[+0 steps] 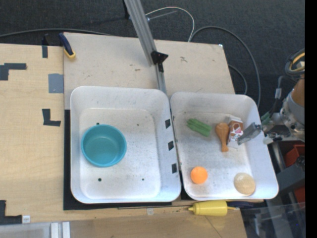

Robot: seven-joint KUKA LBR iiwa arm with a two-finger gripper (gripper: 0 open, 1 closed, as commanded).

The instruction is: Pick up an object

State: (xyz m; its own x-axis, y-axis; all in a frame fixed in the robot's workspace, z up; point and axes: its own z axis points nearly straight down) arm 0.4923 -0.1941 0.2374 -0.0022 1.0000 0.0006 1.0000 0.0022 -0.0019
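- Gripper (249, 133) — right-centre of frame, above the right bin (213, 100); finger state cannot be determined.
- Nearest targets: red-and-white carton (235, 128) touching orange drumstick-shaped toy (223, 135).
- Risk — crowded items may shift, causing a missed grasp.

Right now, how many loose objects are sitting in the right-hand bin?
5. Green piece upper left, brown drumstick-shaped piece in the middle, red-and-white packet touching it beside the gripper, orange ball lower left, pale round thing lower right. The gripper may hide more.
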